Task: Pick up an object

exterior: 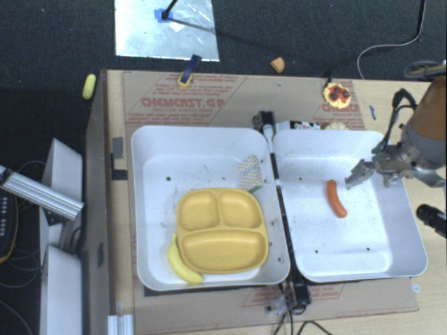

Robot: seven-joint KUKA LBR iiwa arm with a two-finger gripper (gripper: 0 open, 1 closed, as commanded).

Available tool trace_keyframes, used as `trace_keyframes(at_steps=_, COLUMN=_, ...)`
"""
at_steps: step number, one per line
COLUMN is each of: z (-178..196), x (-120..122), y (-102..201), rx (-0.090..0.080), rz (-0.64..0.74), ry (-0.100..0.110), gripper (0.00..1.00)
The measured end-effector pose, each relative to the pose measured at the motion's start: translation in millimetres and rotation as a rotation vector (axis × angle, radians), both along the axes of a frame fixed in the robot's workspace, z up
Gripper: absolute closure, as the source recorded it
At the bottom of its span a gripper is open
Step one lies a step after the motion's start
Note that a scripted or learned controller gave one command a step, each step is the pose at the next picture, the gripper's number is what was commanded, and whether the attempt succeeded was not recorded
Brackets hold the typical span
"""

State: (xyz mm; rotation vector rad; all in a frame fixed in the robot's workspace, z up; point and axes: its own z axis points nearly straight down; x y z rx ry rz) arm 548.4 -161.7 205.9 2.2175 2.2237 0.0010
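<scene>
So from where I'm standing, the arm (pixel 426 128) comes in from the right side and its gripper (pixel 361 173) sits low over the right bin (pixel 398 257), up near that bin's upper right area. Honestly can't tell how the business end is set, it's small and blurry from this angle, and nothing is visibly caught in it.

Closest thing to it is a little orange sausage (pixel 336 198), lying flat on the floor of the right bin, roughly mid-bin, tilted a bit on the diagonal. It's just beside the gripper tip, slightly below and to the left of it, not touching as far as I can see.

Over in the left bin (pixel 150 208) there's a big yellow divided plate (pixel 222 229) with three compartments, taking up the lower middle. A yellow banana (pixel 180 262) is tucked against the plate's lower left edge, partly under it by the look of it. Near the divider between the bins, up by the plate's top right corner, there's a small crumpled pale thing (pixel 250 172) with a greenish bit, can't say what it is.

Outside the bins, on the brown board (pixel 209 100): a round red and yellow item (pixel 337 94) near the top right, and a small yellow-and-blue object (pixel 187 72) at the top edge.
</scene>
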Motion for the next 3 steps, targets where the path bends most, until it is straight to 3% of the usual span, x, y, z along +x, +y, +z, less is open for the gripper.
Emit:
trace_keyframes(at_steps=1, z=-121.5, x=34.4, y=12.5, rx=0.000, rz=0.001, ry=-0.001, gripper=0.00)
trace_keyframes(at_steps=2, z=-110.7, x=35.0, y=12.3, rx=0.000, rz=0.001, ry=-0.002, gripper=1.00)
trace_keyframes(at_steps=3, z=-20.7, x=34.2, y=107.4, rx=0.001, rz=0.001, ry=-0.002, gripper=1.00)
